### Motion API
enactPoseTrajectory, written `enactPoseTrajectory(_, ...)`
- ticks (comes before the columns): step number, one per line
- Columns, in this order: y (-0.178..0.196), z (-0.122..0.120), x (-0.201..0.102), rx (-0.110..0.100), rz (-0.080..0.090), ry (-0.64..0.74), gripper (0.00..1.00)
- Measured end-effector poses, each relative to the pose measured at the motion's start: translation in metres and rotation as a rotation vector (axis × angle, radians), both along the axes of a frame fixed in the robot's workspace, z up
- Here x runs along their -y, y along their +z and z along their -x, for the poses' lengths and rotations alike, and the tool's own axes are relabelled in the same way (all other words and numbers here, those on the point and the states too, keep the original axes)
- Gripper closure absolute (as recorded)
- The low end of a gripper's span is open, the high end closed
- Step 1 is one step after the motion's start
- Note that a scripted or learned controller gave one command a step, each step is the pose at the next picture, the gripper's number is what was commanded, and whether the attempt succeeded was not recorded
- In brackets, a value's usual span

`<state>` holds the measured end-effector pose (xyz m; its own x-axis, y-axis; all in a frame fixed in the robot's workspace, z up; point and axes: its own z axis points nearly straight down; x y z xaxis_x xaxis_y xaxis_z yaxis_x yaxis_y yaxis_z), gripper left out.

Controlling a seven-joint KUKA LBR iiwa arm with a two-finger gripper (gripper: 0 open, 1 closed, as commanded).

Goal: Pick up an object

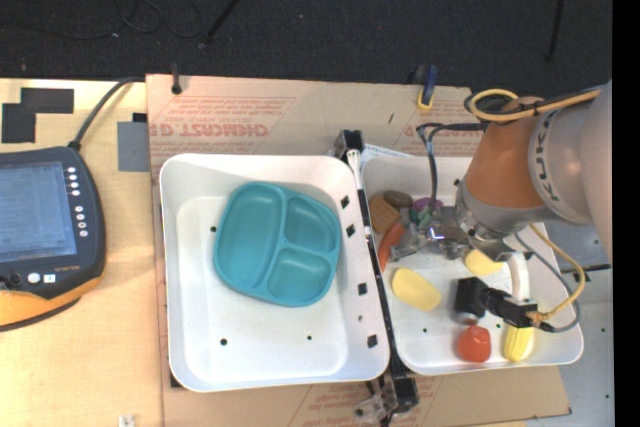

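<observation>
Gripper (428,227) low in right bin (560,351); cardboard (230,110) print unreadable.

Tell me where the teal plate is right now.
The teal plate lies in the left bin, toward its right side, near the divider between the bins.

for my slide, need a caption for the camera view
KUKA arm reaches into right bin of toys; teal plate in left bin.

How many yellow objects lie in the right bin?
3: one yellow piece left of centre, one below the arm's wrist, one near the front right corner. The arm may hide more.
</observation>
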<state>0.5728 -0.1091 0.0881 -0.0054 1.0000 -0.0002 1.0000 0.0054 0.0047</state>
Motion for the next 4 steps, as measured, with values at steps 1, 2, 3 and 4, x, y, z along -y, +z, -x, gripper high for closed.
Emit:
enactPoseTrajectory(1, -0.001, -0.057, 0.002, -0.005, 0.0, -0.004, 0.0)
enactPoseTrajectory(2, -0.001, 0.044, -0.028, -0.013, -0.001, -0.01, 0.0)
enactPoseTrajectory(3, -0.001, 0.042, 0.038, -0.008, 0.002, -0.01, 0.0)
enactPoseTrajectory(4, -0.001, 0.044, -0.008, -0.009, -0.004, -0.002, 0.0)
